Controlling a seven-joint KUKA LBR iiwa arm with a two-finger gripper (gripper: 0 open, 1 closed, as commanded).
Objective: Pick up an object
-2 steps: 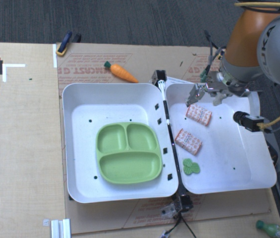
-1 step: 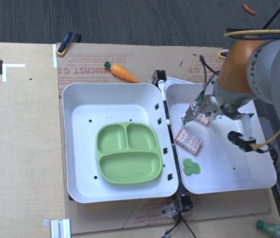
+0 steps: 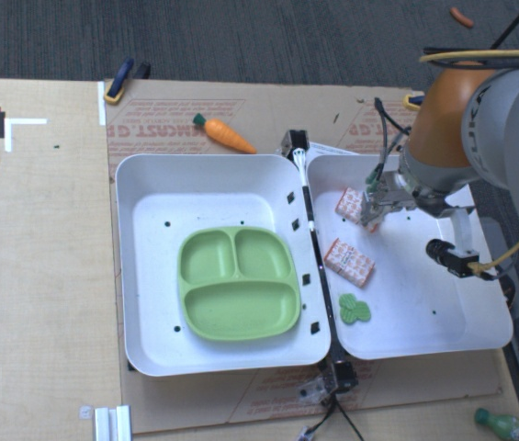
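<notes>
In the right bin (image 3: 443, 329) lie two pink patterned packets, one (image 3: 348, 205) near the back left corner and another (image 3: 349, 259) further forward by the left wall. A small green leafy piece (image 3: 355, 310) sits near the bin's front left. My gripper (image 3: 371, 213) hangs low at the right edge of the back packet, touching or nearly touching it. Nothing shows clearly between its fingers. The left bin (image 3: 140, 246) holds a green divided plate (image 3: 238, 282).
A toy carrot (image 3: 225, 133) lies on the cardboard behind the left bin. A blue and yellow tool (image 3: 119, 79) rests at the back left of the bench. A green bottle (image 3: 509, 423) lies at the front right corner.
</notes>
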